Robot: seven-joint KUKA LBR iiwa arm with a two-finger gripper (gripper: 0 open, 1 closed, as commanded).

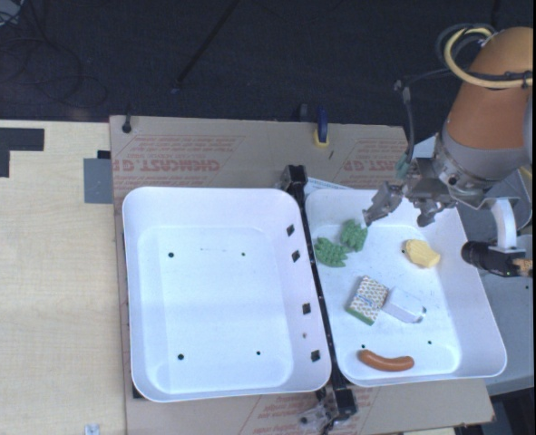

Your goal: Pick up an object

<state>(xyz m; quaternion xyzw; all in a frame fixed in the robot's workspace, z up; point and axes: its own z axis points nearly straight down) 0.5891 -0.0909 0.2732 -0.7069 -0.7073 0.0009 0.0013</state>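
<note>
My claw hangs spread wide and holding nothing above the right bin, over knobbly green pieces, a yellow lump and a smooth sausage.

wooden bench, two white bins side by side

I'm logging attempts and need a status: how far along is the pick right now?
Done: the gripper is over the right bin, near its back edge. In hand: nothing; its fingers are spread with nothing between them. Left: the whole pick. The green pieces, yellow item, patterned block, clear piece and sausage all lie in the bin.
</note>
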